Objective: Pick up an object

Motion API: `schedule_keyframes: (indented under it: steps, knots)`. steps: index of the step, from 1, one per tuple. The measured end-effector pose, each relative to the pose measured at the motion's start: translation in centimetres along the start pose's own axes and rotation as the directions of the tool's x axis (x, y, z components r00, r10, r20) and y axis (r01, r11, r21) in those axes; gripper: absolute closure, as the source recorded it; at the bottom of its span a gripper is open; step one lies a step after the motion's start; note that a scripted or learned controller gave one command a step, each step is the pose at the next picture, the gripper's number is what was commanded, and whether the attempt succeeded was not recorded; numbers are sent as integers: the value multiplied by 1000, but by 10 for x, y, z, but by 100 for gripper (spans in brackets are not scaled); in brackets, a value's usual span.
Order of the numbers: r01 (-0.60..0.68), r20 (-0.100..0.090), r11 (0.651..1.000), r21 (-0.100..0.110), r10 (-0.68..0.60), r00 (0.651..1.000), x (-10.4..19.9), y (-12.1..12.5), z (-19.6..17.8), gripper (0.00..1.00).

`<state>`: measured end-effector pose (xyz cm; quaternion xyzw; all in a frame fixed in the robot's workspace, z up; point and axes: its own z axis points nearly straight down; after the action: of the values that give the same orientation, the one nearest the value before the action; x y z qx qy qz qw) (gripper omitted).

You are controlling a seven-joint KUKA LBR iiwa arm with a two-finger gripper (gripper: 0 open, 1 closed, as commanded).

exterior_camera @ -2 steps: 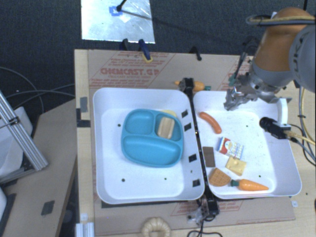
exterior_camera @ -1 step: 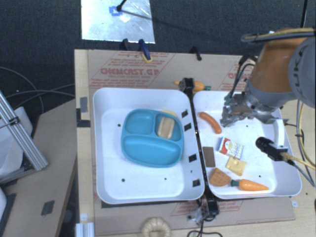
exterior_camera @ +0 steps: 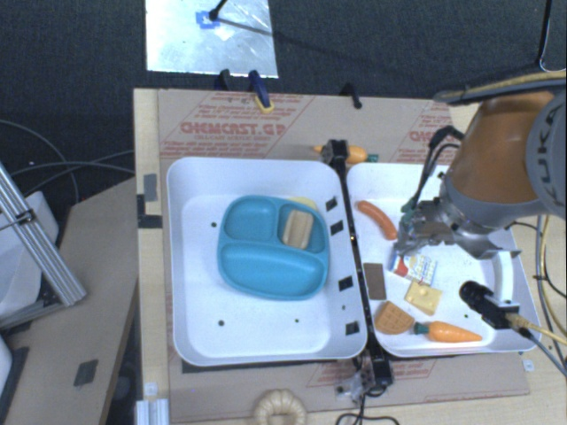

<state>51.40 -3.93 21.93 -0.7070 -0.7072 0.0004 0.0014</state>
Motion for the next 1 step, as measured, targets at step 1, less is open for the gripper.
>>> schedule_keyframes:
  steps: [1]
  knots:
    - [5, 1, 1000, -5, -5, 1000, 12, 5, -15, 100]
